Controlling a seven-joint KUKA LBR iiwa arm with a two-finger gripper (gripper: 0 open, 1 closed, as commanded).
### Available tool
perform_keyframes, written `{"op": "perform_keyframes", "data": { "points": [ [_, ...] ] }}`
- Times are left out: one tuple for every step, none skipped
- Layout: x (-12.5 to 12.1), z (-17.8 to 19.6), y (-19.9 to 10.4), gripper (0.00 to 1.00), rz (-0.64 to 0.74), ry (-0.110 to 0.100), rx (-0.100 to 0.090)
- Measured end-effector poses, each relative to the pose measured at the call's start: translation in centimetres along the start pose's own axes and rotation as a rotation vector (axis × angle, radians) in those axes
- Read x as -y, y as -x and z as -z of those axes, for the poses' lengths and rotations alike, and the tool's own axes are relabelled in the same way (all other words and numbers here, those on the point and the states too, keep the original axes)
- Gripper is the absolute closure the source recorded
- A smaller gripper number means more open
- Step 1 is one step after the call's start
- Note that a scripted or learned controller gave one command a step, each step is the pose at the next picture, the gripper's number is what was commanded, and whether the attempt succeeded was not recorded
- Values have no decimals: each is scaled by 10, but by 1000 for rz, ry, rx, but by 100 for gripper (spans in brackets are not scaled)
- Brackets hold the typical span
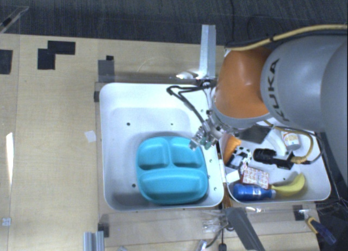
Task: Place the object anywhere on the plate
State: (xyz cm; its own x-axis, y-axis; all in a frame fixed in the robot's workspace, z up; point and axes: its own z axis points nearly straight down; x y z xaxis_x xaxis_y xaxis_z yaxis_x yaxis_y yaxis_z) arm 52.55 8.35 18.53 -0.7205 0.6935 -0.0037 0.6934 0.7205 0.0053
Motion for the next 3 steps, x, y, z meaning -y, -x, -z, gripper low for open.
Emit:
{"op": "perform_keyframes", "data": {
  "points": [
    [49, 0, -5, 100, 59, -1, -1],
    [15, 28, -37, 100, -36, -1, -1],
    [32, 123, -19, 100, 136, 3, 3]
  ]
}}
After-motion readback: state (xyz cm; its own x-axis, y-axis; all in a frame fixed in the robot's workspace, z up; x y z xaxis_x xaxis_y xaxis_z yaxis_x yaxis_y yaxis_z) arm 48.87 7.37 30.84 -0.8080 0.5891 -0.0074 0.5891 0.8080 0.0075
